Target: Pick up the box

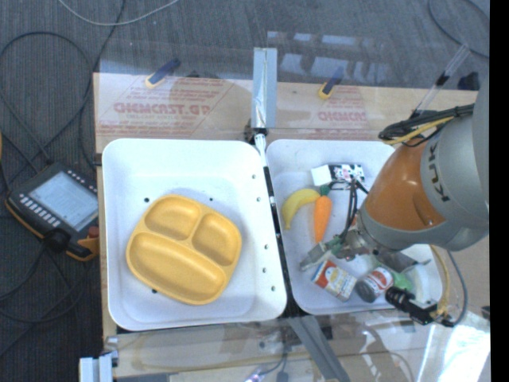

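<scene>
The box [335, 281] is a small red and white carton lying flat near the front of the right bin [296, 293]. My gripper [321, 254] hangs low over the bin, just above the box's far left corner and right beside the carrot's lower tip. The grey and orange arm [413, 197] covers the bin's right part. Nothing is seen held in the gripper.
An orange carrot [320, 216] and a yellow banana [297, 204] lie left of the arm. A small can [375, 284] and a green item [406, 278] sit right of the box. A yellow divided plate [184, 248] fills the left bin [119, 181].
</scene>
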`<state>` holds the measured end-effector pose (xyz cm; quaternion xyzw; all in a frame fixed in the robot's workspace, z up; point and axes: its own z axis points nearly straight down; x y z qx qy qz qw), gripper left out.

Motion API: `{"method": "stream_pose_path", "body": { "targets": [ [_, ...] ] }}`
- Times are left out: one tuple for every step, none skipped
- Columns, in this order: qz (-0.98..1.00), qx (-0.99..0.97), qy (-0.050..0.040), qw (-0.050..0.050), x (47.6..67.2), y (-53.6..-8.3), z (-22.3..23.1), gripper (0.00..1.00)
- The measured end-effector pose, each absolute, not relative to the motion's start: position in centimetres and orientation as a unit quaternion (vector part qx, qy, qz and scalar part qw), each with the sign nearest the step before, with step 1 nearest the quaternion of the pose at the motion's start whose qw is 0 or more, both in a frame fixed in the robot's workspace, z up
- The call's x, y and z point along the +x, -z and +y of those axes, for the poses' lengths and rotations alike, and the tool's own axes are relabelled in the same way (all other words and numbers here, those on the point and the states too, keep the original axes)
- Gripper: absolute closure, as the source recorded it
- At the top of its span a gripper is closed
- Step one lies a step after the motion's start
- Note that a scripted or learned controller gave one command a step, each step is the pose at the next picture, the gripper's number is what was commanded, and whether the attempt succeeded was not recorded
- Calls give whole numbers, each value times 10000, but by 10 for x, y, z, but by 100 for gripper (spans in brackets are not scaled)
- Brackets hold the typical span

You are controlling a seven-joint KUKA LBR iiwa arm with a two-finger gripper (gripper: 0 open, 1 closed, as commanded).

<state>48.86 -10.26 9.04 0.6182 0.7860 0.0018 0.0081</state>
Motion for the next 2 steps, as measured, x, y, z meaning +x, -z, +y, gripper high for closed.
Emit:
{"method": "stream_pose_path", "body": {
  "targets": [
    [7266, 6871, -35, 33, 487, -91, -111, 0],
    [7986, 6017, -10, 98, 489, -91, -105, 0]
  ]
}}
